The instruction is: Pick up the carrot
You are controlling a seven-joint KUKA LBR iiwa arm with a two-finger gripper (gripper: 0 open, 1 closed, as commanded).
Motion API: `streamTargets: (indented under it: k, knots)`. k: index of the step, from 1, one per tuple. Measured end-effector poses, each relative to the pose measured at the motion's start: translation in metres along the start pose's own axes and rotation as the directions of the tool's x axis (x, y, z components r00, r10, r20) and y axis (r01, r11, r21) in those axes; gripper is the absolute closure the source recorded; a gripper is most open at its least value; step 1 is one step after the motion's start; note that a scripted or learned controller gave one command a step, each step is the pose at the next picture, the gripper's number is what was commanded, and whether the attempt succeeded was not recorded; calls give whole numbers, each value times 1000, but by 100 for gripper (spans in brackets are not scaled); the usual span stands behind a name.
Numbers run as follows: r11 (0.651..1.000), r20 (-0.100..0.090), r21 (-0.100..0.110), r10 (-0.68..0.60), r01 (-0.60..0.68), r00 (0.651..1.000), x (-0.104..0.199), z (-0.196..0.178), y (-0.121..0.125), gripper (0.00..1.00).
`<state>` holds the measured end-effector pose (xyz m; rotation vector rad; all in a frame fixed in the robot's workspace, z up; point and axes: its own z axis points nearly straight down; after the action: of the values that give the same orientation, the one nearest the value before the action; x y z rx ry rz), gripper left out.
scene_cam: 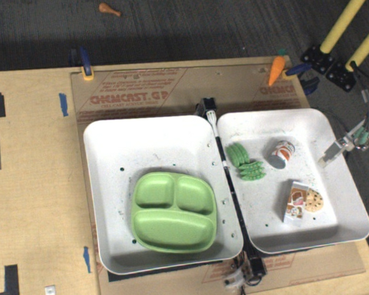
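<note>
Carrot [276,71]: I see it upright-slanted on bench's far edge, green top up, well beyond gripper [342,145]; grip unclear.

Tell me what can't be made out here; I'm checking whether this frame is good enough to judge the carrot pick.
- Gripper, camera view: small at the right bin rim; the arm behind it is cut off by the frame edge.
- Carrot, on the cardboard beyond the bins: too small for detail.
- Can and cookie box: labels too blurred to read.
</note>
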<state>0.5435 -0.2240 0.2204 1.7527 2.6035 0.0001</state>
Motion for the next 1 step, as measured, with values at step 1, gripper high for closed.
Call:
streamTargets:
  k: [1]
  knots:
    - [875, -3, 6, 483, -483, 875, -2, 68, 8, 0]
